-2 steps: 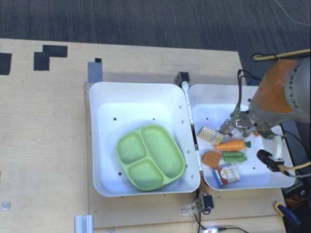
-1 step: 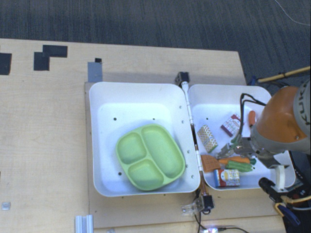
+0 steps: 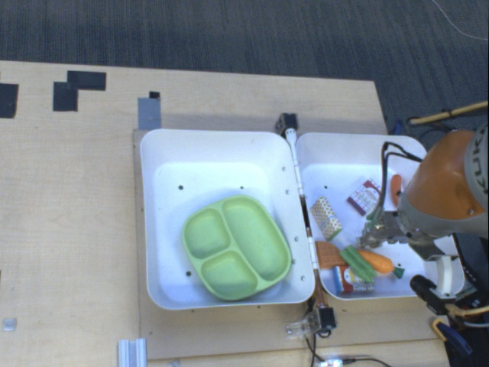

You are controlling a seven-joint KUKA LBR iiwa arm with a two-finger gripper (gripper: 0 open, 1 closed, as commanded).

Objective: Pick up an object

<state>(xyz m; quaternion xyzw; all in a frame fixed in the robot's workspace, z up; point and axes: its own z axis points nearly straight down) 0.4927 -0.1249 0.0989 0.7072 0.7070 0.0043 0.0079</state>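
Gripper [image 3: 376,235] hovering over right bin [image 3: 336,159], just above toy carrot [image 3: 372,261] lying near front wall beside cluttered items; finger state impossible to tell. Advising: centring on carrot, descending straight, avoiding neighbouring patterned block [image 3: 327,218].

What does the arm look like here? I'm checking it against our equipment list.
The arm is grey with a broad, rounded orange band above the wrist. A thin black cable loops along its upper side. Below the band a grey metal wrist section leads down to the hand, which looks dull grey and metallic.
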